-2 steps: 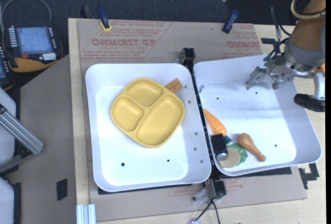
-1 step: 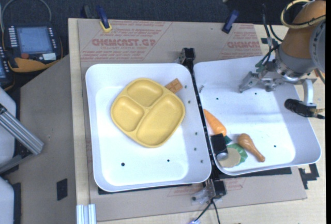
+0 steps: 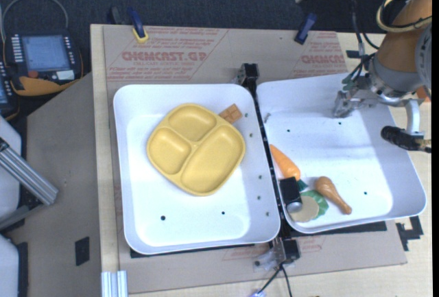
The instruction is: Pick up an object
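My gripper (image 3: 341, 106) hangs over the far right part of the right bin (image 3: 405, 179), with the grey arm and its orange band (image 3: 405, 21) behind it. Nothing lies directly under it. An orange carrot (image 3: 285, 161) lies along the right bin's left wall. Near the front wall sit a small black block (image 3: 289, 190), a round green and tan piece (image 3: 310, 207) and a tan drumstick-shaped toy (image 3: 333, 193). In the left bin (image 3: 137, 213) rests a yellow divided plate (image 3: 196, 148), with a small brown block (image 3: 230, 112) at its far edge.
A black cable end (image 3: 405, 138) hangs over the right bin's right side. Clamps (image 3: 139, 31) hold the cardboard at the back. A teach pendant (image 3: 42, 55) lies off the bench to the left.
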`<state>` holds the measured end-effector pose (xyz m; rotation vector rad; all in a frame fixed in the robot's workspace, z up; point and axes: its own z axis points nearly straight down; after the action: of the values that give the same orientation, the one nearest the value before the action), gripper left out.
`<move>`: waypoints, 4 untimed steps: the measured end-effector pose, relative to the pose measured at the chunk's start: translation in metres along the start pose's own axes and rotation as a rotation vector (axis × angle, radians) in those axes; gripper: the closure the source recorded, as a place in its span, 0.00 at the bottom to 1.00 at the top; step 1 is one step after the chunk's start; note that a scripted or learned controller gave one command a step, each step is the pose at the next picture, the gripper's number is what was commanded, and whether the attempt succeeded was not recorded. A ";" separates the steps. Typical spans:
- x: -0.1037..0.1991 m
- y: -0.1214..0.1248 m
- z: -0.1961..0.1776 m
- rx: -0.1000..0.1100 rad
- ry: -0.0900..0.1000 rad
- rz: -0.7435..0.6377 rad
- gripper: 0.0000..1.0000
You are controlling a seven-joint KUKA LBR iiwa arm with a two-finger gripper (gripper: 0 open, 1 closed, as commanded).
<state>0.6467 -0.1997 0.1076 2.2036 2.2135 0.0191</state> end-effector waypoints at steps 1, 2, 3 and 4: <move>-0.005 0.005 -0.064 0.013 0.000 0.004 1.00; 0.002 0.005 -0.112 0.013 0.001 0.003 1.00; -0.005 0.009 -0.176 0.011 0.000 0.003 1.00; 0.044 0.012 -0.177 0.022 0.006 -0.001 1.00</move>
<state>0.6544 -0.1545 0.2844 2.2163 2.2284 0.0019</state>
